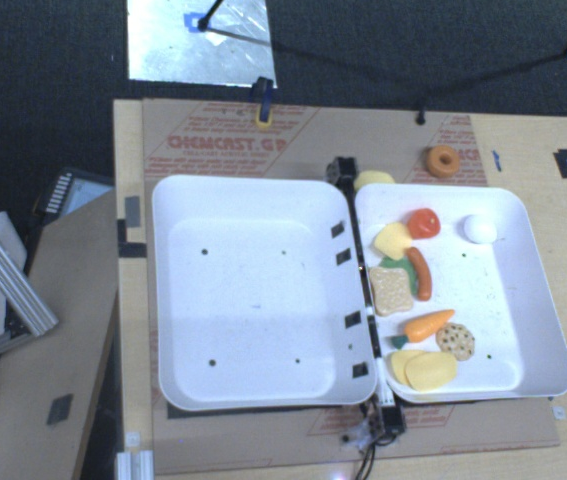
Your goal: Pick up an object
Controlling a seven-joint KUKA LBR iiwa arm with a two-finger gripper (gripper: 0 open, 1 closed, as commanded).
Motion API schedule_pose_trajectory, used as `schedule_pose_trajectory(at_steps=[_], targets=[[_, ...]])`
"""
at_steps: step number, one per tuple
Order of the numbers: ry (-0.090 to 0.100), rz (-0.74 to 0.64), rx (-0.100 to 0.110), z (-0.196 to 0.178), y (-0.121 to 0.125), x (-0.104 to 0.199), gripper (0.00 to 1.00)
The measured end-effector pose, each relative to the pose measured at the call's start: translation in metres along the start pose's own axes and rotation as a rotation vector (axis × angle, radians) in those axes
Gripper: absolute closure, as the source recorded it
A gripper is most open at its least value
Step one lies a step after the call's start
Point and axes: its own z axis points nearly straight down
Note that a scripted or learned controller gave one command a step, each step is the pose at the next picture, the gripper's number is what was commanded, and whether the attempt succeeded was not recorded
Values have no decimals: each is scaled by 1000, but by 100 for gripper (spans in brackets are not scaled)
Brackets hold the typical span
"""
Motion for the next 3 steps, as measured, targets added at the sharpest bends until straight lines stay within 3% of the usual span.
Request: schedule_pose_trajectory(at_steps=[1, 2, 3], targets=[[2, -8, 0, 0, 1, 40, 100], [1, -2, -1, 0, 0, -3, 100], [1, -4, -1, 0, 1, -4, 100]])
